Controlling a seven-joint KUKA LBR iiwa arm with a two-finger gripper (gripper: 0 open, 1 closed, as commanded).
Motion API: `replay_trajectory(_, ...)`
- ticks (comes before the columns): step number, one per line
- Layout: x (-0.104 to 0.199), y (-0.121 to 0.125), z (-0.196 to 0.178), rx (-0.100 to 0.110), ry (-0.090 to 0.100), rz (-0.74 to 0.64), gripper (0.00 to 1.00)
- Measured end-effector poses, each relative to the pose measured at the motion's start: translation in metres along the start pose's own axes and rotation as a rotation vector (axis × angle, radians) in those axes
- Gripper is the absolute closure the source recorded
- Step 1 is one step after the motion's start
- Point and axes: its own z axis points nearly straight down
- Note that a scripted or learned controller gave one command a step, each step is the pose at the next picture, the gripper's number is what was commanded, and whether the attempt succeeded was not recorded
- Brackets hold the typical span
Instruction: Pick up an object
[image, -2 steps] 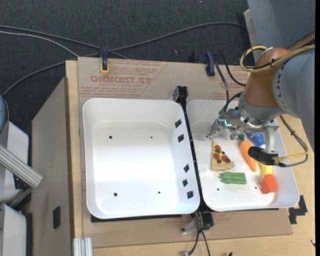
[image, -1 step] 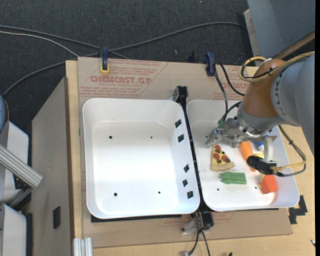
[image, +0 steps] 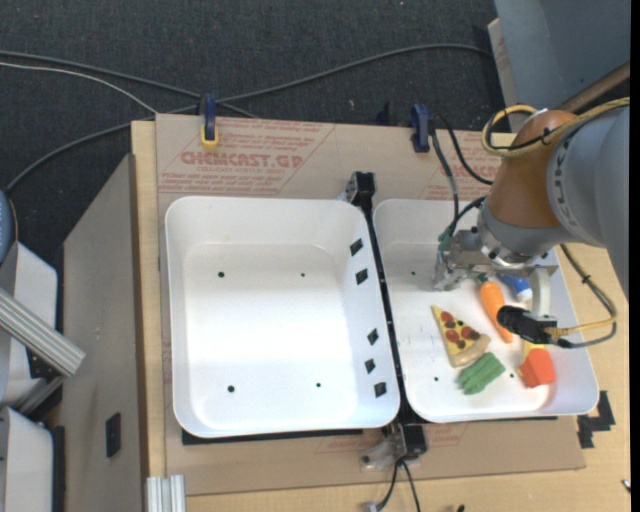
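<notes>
My gripper hangs low over the back half of the right bin, under the grey and orange wrist. Just in front of it lies a toy pizza slice with red dots. An orange carrot-like piece lies right of the gripper, with a small blue thing beside it. A green piece and an orange-red block rest near the bin's front right corner. I see nothing between the gripper's tips.
The left bin stands beside the right one, with a black divider strip between them. Clamps hold the cardboard base at the back. Cables run across the dark floor behind.
</notes>
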Motion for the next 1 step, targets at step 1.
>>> replay_trajectory(1, 0.0001, -0.0004, 0.0008, 0.001, 0.000, 0.000, 0.00)
